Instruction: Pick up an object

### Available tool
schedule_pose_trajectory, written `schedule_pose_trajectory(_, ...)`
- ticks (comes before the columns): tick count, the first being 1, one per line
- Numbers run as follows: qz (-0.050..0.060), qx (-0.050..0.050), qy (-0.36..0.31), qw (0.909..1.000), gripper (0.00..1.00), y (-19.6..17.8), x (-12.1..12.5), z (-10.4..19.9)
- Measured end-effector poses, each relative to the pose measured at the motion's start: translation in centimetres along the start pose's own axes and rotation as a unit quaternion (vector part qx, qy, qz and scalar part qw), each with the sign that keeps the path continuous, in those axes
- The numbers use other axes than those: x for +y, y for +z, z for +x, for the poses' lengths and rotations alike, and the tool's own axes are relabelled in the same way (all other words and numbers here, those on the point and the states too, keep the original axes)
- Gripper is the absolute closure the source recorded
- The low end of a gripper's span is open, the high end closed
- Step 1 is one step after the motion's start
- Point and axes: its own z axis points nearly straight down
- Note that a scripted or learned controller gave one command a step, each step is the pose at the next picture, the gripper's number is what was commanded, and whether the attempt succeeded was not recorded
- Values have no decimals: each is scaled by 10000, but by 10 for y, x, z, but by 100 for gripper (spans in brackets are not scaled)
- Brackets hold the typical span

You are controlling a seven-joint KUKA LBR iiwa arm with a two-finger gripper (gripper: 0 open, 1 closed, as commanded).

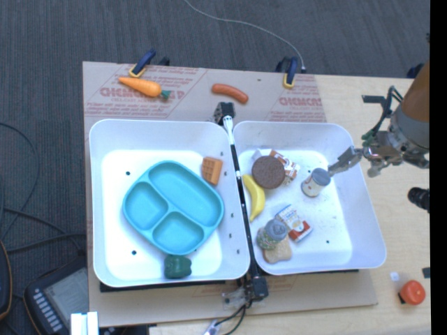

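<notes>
The jaws' spread cannot be told from this slanted view: the gripper (347, 160) shows as a grey finger tip over the right bin (363, 218), reaching in from the right, with nothing visibly between its fingers. Just below and left of the tip, very near or touching, stands a small grey can (316, 181). Further left lie a brown round cookie (268, 172) and a banana (254, 195). Lower left sit a red-and-white packet (294, 222) and a greenish jar (269, 236). Well left, the left bin (105, 208) holds a blue divided plate (172, 206).
</notes>
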Motion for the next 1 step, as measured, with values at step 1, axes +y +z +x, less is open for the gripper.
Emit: schedule_pose_trajectory(1,14,9,1,10000,0,111,-30,16)
